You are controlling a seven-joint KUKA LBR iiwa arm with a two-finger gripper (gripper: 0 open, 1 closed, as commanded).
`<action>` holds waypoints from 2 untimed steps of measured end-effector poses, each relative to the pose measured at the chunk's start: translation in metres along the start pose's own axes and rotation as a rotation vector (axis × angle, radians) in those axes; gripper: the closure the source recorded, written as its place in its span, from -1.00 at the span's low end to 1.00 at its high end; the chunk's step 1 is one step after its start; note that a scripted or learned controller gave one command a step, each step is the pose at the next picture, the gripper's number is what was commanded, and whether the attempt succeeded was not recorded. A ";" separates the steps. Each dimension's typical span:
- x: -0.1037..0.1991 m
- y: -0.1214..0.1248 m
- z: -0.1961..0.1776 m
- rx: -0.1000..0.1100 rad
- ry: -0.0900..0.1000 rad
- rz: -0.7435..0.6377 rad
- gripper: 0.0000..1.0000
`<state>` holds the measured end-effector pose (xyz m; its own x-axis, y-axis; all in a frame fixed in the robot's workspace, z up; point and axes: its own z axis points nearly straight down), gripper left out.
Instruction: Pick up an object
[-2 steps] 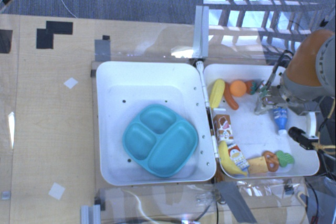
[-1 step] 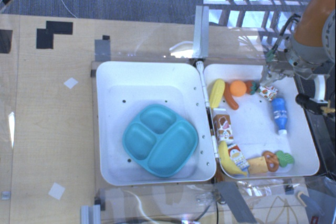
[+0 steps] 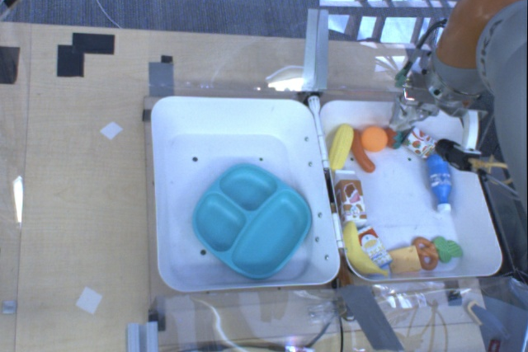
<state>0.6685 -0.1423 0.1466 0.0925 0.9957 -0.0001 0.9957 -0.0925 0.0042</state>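
Tool (image 3: 406, 121) of the grey arm hangs low over the far end of the right bin (image 3: 487, 210), between an orange ball (image 3: 374, 138) and a small red-and-white object (image 3: 421, 144); whether it is spread or closed cannot be told, and nothing is seen in its grip. Near it lie a corn cob (image 3: 341, 146), a sausage (image 3: 364, 157) and a blue bottle (image 3: 439, 182); a banana (image 3: 356, 247) sits at the near end beside a snack pack (image 3: 351, 199). The ball looks the likeliest target: probably light, hard plastic, smooth and apt to roll, best pinched across its middle. The left bin (image 3: 177, 177) holds a blue divided plate (image 3: 252, 219). The wrist hides the bin's far right corner, and the small object's print is too blurred to read.
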 end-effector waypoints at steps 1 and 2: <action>0.000 0.000 0.000 0.000 0.000 0.000 -1.00; 0.048 -0.036 0.053 -0.004 -0.002 0.034 -1.00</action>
<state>0.6375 -0.0913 0.0931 0.1262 0.9920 -0.0022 0.9920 -0.1262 0.0079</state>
